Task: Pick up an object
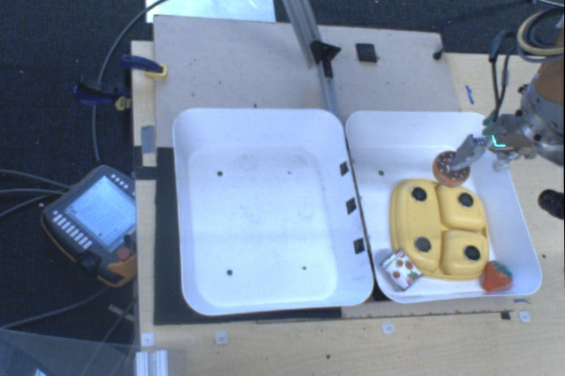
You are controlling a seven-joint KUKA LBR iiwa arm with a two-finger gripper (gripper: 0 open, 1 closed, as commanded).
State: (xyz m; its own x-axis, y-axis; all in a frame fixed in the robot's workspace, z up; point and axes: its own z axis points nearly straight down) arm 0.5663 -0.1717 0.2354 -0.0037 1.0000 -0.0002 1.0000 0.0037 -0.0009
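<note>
one end effector (461,155) above donut (451,169)

Right bin (371,145): tray (440,227) centre, donut (451,169) behind, cube (401,269) front-left, strawberry (497,276) front-right.

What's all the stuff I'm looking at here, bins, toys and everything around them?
bins: 2, white, side by side on the bench
yellow tray: 1, yellow with dark dots, right bin
round brown object: 1, brown, right bin, just above the yellow tray
strawberry toy: 1, red, right bin's near right corner
small patterned box: 1, white with coloured spots, right bin's near left corner
handheld control pad: 1, grey and orange, left of the bench
clamps: 2, blue and yellow, bench's left edge
gripper: 1, grey, beside the round brown object
</note>
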